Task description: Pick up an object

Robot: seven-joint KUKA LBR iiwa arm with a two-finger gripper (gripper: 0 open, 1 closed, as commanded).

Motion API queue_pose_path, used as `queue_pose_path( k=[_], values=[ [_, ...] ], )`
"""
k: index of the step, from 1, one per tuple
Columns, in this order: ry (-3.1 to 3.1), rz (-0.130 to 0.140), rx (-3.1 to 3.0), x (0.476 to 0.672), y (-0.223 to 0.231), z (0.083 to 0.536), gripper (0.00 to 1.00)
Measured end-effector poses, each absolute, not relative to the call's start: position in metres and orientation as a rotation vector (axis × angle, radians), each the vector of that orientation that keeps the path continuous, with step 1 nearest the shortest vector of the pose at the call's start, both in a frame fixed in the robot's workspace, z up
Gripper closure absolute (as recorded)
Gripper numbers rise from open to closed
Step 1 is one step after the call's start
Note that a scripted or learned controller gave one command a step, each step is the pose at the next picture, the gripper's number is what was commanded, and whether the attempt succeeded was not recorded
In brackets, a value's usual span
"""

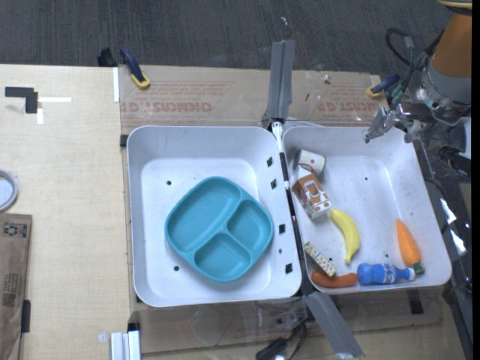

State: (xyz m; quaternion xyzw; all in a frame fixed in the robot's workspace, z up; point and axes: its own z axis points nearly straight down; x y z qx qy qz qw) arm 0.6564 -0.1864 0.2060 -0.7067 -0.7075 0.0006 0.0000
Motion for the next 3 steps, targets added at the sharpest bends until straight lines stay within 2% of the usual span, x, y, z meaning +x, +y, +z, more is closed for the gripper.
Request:
queue_pose_path(
  k=[1, 2, 3],
  values=[
    [-2.123, 0.004, -2.313, 0.604, -0.161, 0.099, 0.00],
    [-2.421, 0.001, -2.000, 0.544, -0.174, 0.092, 0.00],
    [-2.362, 0.001, -2.069, 0.528, -0.163, 0.092, 0.00]
  ],
)
